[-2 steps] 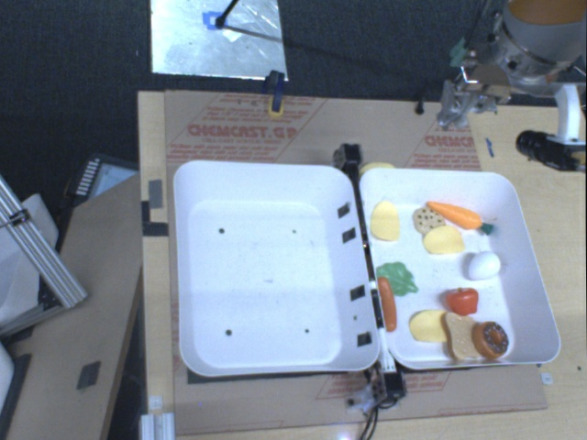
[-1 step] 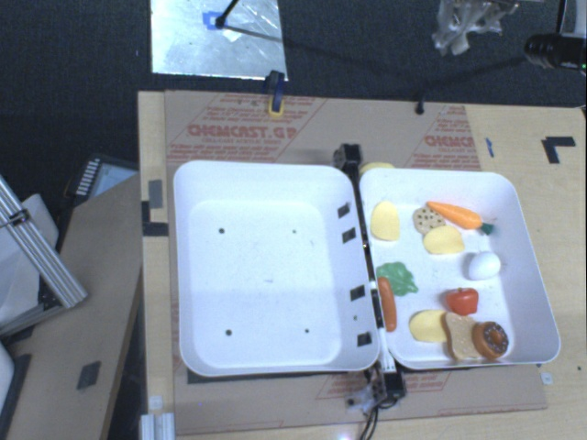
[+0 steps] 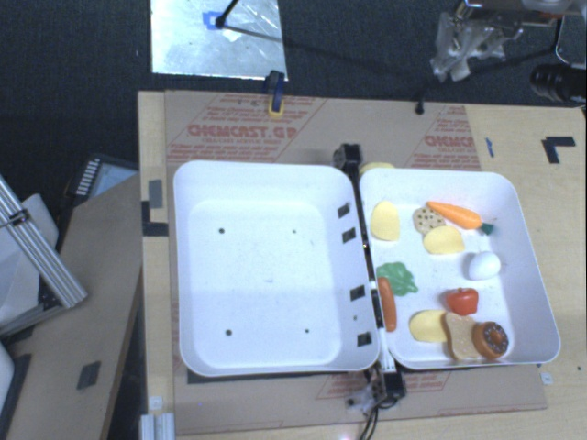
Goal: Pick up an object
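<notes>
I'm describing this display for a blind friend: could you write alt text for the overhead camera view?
Two shallow white bins sit side by side on a bench; the right bin holds toy food, among it a carrot, an egg, a tomato and a doughnut. The left bin has nothing in it. The gripper hangs above the bench's far right corner, away from the food.

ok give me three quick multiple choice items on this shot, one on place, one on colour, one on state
1. Where do the food toys lie?
A. left bin
B. right bin
C. bench

2. What colour is the carrot?
A. orange
B. blue
C. white

3. Where is the claw?
A. in the left bin
B. touching the egg
C. up beyond the bins

Answers:
1 B: the toys sit in the right bin.
2 A: the carrot is orange.
3 C: the claw hangs at top right, apart from the toys.
</notes>
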Action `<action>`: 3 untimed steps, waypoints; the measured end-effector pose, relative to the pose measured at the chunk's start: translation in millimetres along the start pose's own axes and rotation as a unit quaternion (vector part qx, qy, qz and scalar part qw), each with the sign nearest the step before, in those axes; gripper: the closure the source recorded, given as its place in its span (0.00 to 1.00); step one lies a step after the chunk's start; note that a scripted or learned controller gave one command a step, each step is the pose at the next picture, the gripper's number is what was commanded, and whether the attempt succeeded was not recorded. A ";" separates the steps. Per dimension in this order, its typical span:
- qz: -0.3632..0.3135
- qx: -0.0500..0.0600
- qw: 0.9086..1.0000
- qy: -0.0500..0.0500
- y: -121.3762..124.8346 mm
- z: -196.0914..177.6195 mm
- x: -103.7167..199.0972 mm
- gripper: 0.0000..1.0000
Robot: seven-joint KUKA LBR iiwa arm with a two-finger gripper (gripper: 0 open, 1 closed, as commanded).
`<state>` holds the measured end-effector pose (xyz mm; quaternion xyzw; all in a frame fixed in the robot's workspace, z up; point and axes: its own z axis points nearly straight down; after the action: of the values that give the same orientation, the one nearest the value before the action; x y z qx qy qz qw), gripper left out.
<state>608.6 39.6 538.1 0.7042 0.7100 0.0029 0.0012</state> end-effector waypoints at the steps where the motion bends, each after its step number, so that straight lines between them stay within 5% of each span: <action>1: 0.001 0.002 1.000 0.000 -53.5 2.6 29.5 1.00; 2: 0.000 0.002 1.000 0.000 -104.3 2.0 59.0 1.00; 3: 0.001 0.002 1.000 -0.001 -122.0 2.4 78.1 1.00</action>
<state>485.9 116.7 535.2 0.7052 0.7090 0.0009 0.0002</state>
